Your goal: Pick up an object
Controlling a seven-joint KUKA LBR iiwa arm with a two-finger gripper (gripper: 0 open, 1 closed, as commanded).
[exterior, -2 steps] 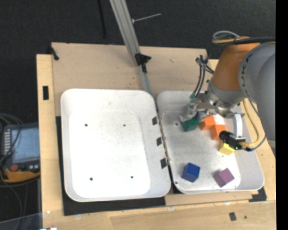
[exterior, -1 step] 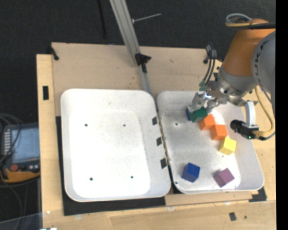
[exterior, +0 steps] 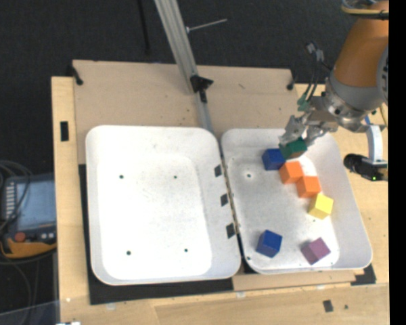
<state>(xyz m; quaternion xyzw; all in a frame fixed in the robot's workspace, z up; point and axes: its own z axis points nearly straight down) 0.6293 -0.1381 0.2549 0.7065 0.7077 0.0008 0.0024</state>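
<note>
**Pincer over the block cluster, right bin**

Hovering low at the far side of the right bin (exterior: pixel 352 249): pincer (exterior: pixel 299 139), hanging from the grey-and-orange arm (exterior: pixel 357 53). Something dark green (exterior: pixel 295 147) sitting right at its tip — block or part of the tool, too small to tell. Whether spread or pressed together, cannot tell from this slant; nothing plainly pinched.

Lying just beside that green patch, on its left: a blue cube (exterior: pixel 273 159). Just below the green patch: an orange cube (exterior: pixel 291 171), touching a second orange cube (exterior: pixel 308 185) further toward the near rim. Beyond those, still nearer the rim: a yellow cube (exterior: pixel 321 206). Well apart from the green patch, near the front rim: another blue cube (exterior: pixel 269 243) and a purple cube (exterior: pixel 316 250).

Judging handling: small rigid blocks, likely light, flat-faced, not fragile; smooth faces perhaps a little slick. Best taken across two opposite flat sides, squarely, not on corners. Crowding near the green patch probably hampering clean closure around the orange pair; the nearby blue cube, with free sides, looking the easier candidate.
</note>
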